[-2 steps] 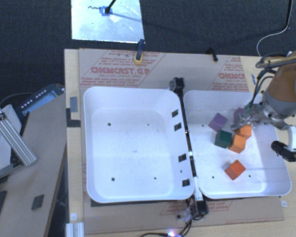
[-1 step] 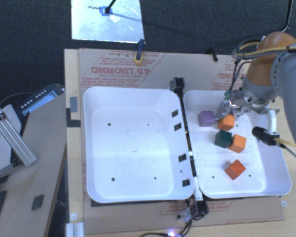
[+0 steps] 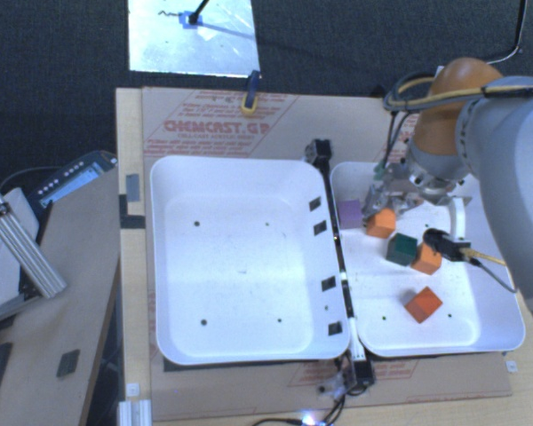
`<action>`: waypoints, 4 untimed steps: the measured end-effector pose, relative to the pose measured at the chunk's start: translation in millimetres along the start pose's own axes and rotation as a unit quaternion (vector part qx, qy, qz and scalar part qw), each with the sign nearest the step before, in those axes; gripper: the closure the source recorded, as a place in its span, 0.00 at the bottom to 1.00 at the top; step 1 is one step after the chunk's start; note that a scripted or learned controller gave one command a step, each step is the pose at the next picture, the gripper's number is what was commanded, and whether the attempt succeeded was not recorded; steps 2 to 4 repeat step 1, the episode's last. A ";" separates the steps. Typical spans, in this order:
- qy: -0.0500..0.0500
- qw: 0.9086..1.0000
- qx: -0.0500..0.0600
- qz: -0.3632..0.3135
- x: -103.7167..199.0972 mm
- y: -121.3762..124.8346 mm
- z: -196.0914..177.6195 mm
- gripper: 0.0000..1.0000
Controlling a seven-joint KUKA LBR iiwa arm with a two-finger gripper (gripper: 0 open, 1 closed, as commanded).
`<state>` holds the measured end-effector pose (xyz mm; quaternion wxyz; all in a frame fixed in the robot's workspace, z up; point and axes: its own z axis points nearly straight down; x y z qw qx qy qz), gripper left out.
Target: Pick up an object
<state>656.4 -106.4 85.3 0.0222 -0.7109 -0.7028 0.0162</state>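
Claw (image 3: 379,204) hovers near right bin (image 3: 497,327) left wall, over orange block (image 3: 380,224)

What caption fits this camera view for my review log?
Pincer poised over an orange block in the right bin, beside green and purple blocks.

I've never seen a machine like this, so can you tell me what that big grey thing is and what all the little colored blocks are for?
The big grey thing is a robot arm. One camera above the bench looks down at a slant. Two white trays sit side by side: the left bin and the right bin. In the right bin lie small blocks: three orange blocks, a green block and a pale purple block. The arm's gripper hangs low above one orange block. I cannot tell whether it holds anything.
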 end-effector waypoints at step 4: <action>-0.004 0.999 -0.034 -0.011 59.4 8.9 -107.2 1.00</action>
